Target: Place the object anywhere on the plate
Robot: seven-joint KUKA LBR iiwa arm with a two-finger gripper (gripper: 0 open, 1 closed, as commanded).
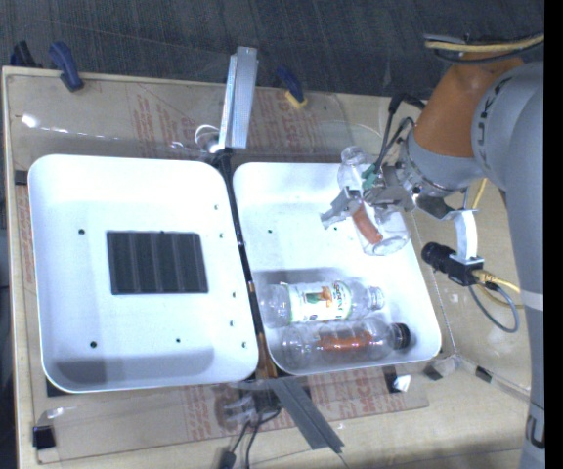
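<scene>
Pinched between the fingers of the pincer (pixel 357 206) is being seen a clear bottle (pixel 371 225) with a reddish-brown label, tilted, its cap end pointing toward the far right corner of the right bin (pixel 277 218). This held bottle is being kept over the far right part of that bin, close to its right rim. Whether it is being touched by the bin floor cannot be told. The grey arm (pixel 501 135), with its orange band (pixel 457 106), is being extended in from the right edge of the bench (pixel 96 115).

Two more clear bottles are being carried along the near edge of the right bin, lying on their sides. A bottle with a white and green label (pixel 323 302) is being rested just behind a bottle with a dark cap and reddish contents (pixel 345 339), the two lying side by side and apparently touching.

A dark ribbed plate (pixel 157 262) is being borne near the middle of the left bin (pixel 66 193), well apart from all three bottles. Blue clamps (pixel 64 63) are being seen at the far edge of the bench.
</scene>
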